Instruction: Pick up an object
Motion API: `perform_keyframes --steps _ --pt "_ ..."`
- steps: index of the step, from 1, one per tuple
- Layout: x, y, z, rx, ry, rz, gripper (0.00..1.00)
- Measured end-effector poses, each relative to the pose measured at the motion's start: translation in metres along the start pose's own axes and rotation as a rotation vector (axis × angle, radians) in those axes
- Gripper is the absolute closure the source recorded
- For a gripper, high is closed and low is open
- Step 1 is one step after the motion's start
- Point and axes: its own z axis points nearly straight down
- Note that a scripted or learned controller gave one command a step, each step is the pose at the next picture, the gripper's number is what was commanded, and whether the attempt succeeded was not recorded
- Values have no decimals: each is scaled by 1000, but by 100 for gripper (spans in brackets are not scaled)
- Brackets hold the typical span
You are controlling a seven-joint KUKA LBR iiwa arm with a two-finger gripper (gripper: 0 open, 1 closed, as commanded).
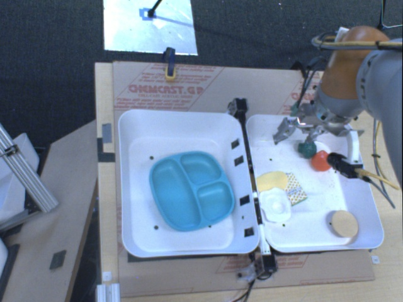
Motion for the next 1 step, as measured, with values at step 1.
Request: perform_keyframes --steps 1 --pt "0 5 61 0 0 -2 0"
